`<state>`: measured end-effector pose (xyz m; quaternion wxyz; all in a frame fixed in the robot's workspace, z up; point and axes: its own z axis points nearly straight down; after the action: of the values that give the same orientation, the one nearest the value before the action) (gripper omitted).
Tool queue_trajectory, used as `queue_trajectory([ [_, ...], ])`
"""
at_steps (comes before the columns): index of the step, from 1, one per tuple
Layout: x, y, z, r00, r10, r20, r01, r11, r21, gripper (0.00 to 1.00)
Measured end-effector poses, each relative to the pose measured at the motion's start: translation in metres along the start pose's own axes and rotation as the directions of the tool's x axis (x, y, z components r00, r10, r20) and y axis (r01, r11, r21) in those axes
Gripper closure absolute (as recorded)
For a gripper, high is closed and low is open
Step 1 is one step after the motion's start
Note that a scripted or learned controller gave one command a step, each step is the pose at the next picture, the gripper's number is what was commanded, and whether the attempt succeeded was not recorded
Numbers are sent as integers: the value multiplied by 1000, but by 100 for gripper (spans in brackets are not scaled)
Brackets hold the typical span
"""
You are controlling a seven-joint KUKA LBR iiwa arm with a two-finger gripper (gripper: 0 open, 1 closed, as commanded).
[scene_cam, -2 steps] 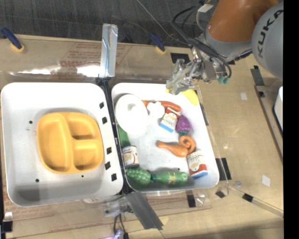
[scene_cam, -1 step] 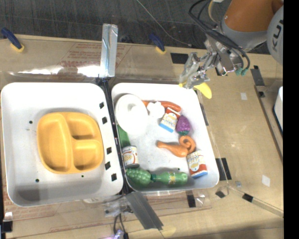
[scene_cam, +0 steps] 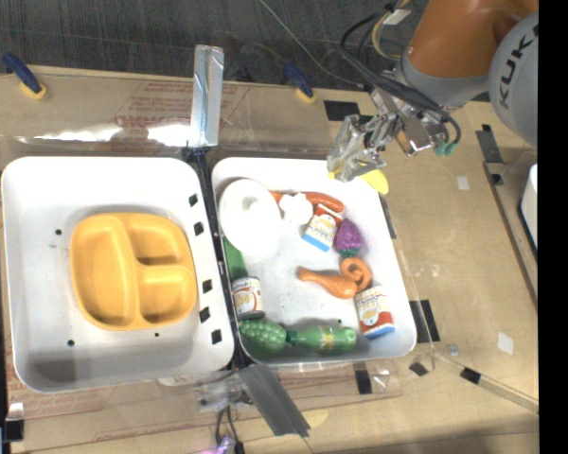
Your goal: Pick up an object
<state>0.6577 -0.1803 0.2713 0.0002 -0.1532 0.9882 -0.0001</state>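
My gripper [scene_cam: 356, 162] hangs over the far right corner of the right bin [scene_cam: 404, 305]. A small yellow piece [scene_cam: 377, 182] shows just below and to the right of it, at the bin's rim; whether it is held is unclear. In the right bin lie a white bowl [scene_cam: 248, 214], a red sausage [scene_cam: 317, 200], a small carton [scene_cam: 319, 230], purple grapes [scene_cam: 348, 237], an orange gourd [scene_cam: 337, 278], a small can [scene_cam: 374, 312], a jar [scene_cam: 249, 298] and a green bottle [scene_cam: 314, 338].
The left bin [scene_cam: 19, 253] holds a yellow divided tray [scene_cam: 133, 268]. A silver tape strip [scene_cam: 206, 93] stands at the back between the bins. Cables [scene_cam: 360, 36] trail behind the arm. Bare bench [scene_cam: 464, 253] lies right of the bins.
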Motion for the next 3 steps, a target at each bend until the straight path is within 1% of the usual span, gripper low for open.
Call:
queue_trajectory([
  [1, -2, 4, 4, 993, -121, 0, 121, 993, 0, 100],
  [2, -4, 5, -8, 992, -123, 3, 123, 992, 3, 100],
  [3, -16, 52, 30, 985, -172, 0, 172, 985, -2, 100],
])
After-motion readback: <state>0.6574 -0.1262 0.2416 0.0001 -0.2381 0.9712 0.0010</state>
